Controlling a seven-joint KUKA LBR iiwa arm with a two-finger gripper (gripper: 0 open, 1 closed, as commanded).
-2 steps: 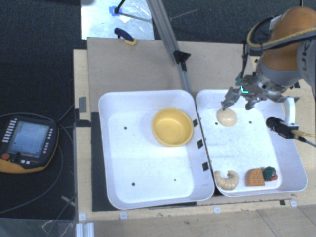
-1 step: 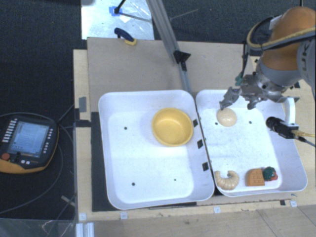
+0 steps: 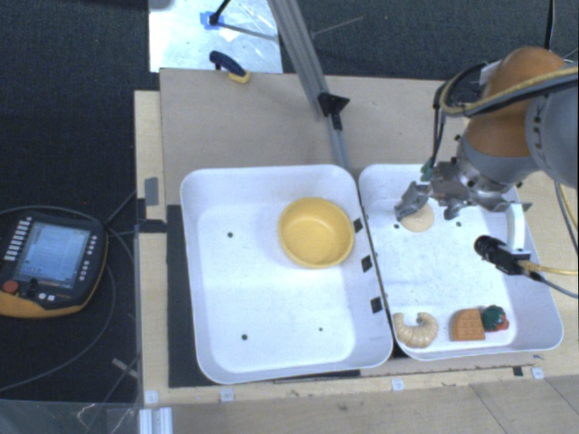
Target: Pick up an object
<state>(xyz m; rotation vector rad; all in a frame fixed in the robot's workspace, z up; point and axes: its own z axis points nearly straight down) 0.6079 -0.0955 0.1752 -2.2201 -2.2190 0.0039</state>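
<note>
Pale beige round piece (image 3: 418, 221), small and flattish, sits in the upper part of the right shallow white bin (image 3: 543, 333), directly under the two-finger gripper (image 3: 432, 204), whose grey fingers stand spread to either side above it and pinch nothing. Judged from this, the coming move is a short straight descent; the piece shows no clear long axis. Bare bin floor surrounds it, and the dividing wall lies near on the left. A cream curled croissant-shaped toy (image 3: 415, 329) and an orange waffle-like block (image 3: 468, 325) lie well apart at the near edge; a yellow plastic bowl (image 3: 316, 232) rests in the left white bin (image 3: 208, 269)
</note>
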